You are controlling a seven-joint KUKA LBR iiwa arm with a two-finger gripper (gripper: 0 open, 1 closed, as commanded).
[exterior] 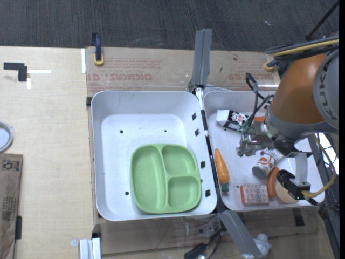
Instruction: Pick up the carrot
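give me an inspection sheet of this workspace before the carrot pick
surface: wooden bench with two white bins, left bin and right bin
job's things: carrot lying along the right bin's left wall, green end toward the camera
clutter: green divided plate in the left bin; small box, can and carton in the right bin
grippers: tool over the right bin, right of the carrot, not on it
cables: black cable near the arm
surroundings: tape roll at bench's left edge
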